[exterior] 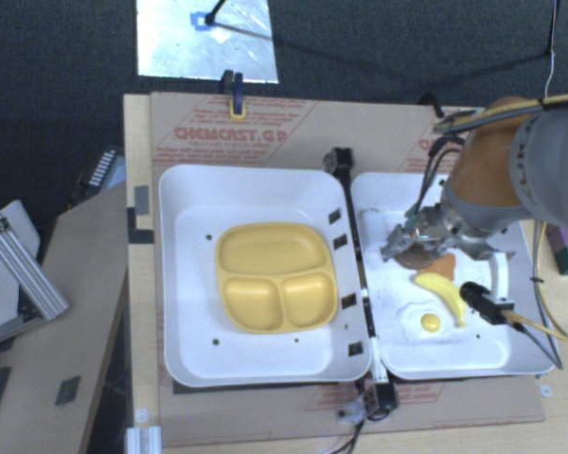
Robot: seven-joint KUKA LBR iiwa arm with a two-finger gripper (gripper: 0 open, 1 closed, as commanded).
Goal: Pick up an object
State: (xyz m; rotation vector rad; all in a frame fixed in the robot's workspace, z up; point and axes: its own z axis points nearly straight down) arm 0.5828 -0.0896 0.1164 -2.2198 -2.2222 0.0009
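Lying in the right bin (pixel 390 350), a small brown round piece (pixel 413 258) sits right under the tool (pixel 405 245), partly hidden by it. An orange wedge (pixel 442 267) lies just beside the brown piece, on the side toward the arm. Neither one can be seen gripped by the tool. The tool is low over the upper middle of this bin, and whether it is open or closed cannot be told, since its metal parts blur together against the white floor.

Just below the orange wedge lies a banana (pixel 448 301), set at a slant. A fried egg (pixel 426 323) sits by the banana's lower end, touching it or very close to it.

The grey arm (pixel 547 173) comes in over the right bin's far rim, with its orange band (pixel 488 166) just above the tool.

The left bin (pixel 191 218) stands edge to edge with the right one. It holds a yellow plate (pixel 270 277) with three sections, lying flat near its middle and well apart from the tool.

Both bins rest on a cardboard sheet (pixel 265 126) with red lettering that covers the worktop (pixel 137 126). A small blue and yellow clamp (pixel 235 97) grips the sheet's far edge. Beyond it, a shiny square sheet (pixel 206 26) lies on the dark floor (pixel 57 55).
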